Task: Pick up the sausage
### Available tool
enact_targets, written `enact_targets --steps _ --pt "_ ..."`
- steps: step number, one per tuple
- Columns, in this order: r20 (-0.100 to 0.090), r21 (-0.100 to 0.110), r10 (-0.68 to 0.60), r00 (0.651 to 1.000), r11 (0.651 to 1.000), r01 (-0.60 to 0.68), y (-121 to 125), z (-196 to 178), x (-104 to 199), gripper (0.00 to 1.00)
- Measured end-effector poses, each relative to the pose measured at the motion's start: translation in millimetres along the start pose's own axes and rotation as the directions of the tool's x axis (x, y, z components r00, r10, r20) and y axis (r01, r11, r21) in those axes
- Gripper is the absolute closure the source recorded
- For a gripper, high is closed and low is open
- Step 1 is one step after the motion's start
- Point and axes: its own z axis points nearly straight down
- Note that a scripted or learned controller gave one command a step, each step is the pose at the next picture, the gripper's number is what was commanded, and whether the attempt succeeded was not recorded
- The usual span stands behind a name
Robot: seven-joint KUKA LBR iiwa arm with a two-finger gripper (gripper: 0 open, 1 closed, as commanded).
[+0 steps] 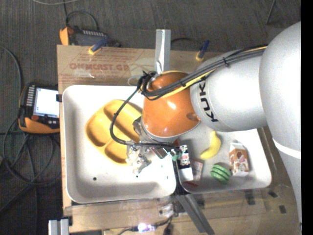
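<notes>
My gripper [139, 161] hangs low over the left bin [83, 185], just off the near right corner of a yellow divided plate [105, 126]. The orange wrist covers the plate's right part. A small reddish-brown thing [197, 169], which may be the sausage, lies at the near left of the right bin [259, 180], partly hidden behind the wrist's hardware. It is to the right of the gripper, across the wall between the bins. Nothing shows in the gripper's grasp.
The right bin also holds a yellow banana [211, 146], a green round object [220, 173] and a small orange-and-white carton [238, 160]. The arm covers much of the right bin's far side. A handheld controller [41, 106] lies left of the bench.
</notes>
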Motion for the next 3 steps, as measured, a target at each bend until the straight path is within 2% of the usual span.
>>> enact_targets --steps 1,2,3 --pt "0.001 -0.005 -0.435 0.901 0.901 0.435 47.9 -25.1 -37.7 1.00" --pt "0.003 -0.004 -0.667 0.745 0.745 0.667 76.8 -74.7 -50.2 1.00" --pt "0.004 -0.005 -0.932 0.363 0.363 0.932 81.8 -51.6 -37.8 1.00"
